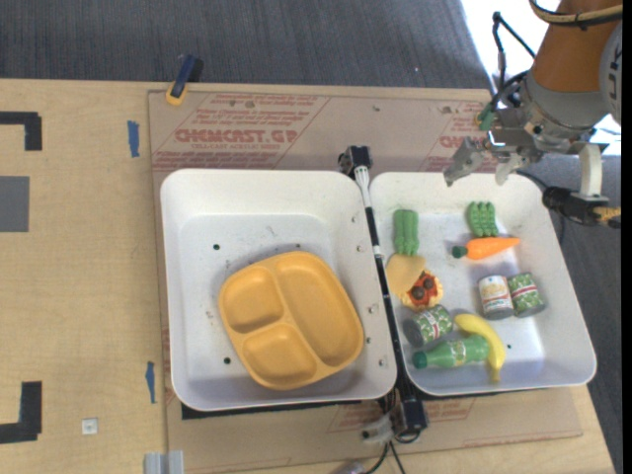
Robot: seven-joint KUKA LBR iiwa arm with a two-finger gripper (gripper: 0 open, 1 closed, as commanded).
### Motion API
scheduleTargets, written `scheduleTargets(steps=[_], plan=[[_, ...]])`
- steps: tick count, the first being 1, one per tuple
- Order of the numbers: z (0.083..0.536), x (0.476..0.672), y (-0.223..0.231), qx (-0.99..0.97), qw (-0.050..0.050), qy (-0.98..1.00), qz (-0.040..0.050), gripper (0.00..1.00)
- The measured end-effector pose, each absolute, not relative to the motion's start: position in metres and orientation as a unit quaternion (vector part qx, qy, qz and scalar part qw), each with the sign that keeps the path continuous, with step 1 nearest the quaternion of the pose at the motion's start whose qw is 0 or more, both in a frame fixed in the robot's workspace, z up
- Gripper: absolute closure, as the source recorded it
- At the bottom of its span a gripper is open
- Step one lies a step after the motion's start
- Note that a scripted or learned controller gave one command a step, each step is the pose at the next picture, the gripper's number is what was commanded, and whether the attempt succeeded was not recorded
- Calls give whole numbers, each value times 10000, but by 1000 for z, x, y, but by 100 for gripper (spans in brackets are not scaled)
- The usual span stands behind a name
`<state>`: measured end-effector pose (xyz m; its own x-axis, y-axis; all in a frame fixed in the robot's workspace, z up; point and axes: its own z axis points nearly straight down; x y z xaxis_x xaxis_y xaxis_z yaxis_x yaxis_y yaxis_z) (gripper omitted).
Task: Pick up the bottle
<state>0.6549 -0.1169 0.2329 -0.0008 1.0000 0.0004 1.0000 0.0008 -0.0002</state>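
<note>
gripper (480,163) hovering over far rim of right bin (568,358), fingers look spread, nothing between them, bit blurry tho. green bottle (451,355) lying flat near front edge, well apart, long axis roughly left-right, banana (484,338) touching it.

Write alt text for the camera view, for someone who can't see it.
A green bottle lies on its side near the front of the right bin, among a banana, cans and a carrot. The gripper hovers open over the bin's far edge. The left bin holds a yellow divided plate.
</note>
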Motion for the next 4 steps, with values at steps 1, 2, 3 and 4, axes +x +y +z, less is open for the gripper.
scheduleTargets(steps=[1,2,3,4], plan=[[118,641,-213,-7359,3,-6771,-6,0],[88,651,-152,-7981,-15,-6025,-10,0],[100,652,-154,-7981,-43,-6025,-10,100],[214,547,-177,-7680,-1,-6404,0,100]])
